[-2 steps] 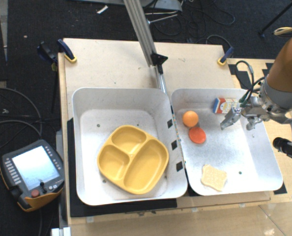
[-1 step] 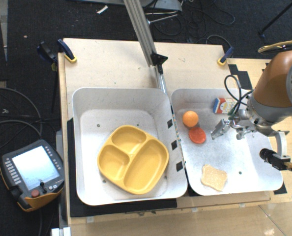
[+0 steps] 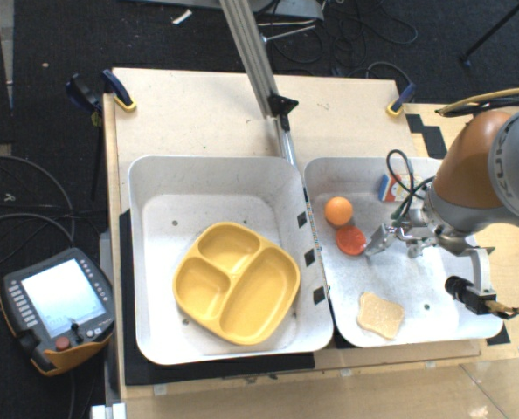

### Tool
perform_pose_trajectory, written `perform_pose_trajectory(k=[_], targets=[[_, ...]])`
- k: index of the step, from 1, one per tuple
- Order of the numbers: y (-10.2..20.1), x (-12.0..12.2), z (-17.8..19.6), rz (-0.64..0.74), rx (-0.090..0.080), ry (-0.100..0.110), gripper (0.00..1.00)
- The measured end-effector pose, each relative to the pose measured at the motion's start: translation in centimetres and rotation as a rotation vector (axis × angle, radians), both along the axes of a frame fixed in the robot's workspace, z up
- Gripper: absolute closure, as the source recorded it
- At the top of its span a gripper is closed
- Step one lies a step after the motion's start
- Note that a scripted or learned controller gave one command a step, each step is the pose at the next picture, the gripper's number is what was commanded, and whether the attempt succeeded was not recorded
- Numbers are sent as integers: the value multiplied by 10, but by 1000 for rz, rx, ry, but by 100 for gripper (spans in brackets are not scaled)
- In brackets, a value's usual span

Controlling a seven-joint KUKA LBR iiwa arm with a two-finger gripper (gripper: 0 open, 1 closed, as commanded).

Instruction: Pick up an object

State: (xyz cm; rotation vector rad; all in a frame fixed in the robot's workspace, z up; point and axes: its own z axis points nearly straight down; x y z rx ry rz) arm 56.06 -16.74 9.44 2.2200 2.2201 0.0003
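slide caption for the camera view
Gripper beside a red disc and orange ball; yellow divided plate in the left bin.

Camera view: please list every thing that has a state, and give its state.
Yellow divided plate: upright in left bin.
Orange ball: lying in right bin.
Red disc: beside gripper, not held.
Bread slice: lying flat, untouched.

Bright, even overhead light falls on the two shallow white plastic bins, which look nearly washed out. Shadows stay soft and short, and the dark floor beyond is dim but sharp.
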Motion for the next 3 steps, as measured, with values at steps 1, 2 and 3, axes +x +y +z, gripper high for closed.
perform_pose_trajectory(k=[1,2,3], targets=[[0,0,12,0,0,-1,100],[2,0,55,2,0,-3,100],[-3,9,113,2,-2,-6,100]])
